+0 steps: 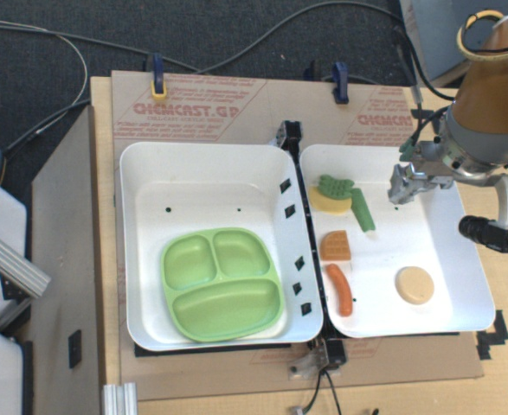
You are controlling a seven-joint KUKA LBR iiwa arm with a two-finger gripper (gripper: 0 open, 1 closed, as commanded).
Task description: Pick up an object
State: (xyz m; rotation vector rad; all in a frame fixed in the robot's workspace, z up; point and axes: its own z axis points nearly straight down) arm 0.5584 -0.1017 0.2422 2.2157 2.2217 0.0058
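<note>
The right bin (444,232) holds several toy foods. A green vegetable (351,199) lies across a yellow piece (329,202) at the bin's upper left. Below them sit an orange-brown waffle block (336,246) and a red-orange sausage (341,289). A round tan cookie (415,284) lies toward the bin's lower right. My gripper (406,183) hangs over the upper right part of this bin, right of the green vegetable, with nothing visible between its fingers.
The left bin (150,197) carries a green divided plate (222,282). A black divider with clips (298,223) runs between the bins. Blue and yellow clamps (340,83) hold the cardboard at the back. Cables trail across the dark floor behind.
</note>
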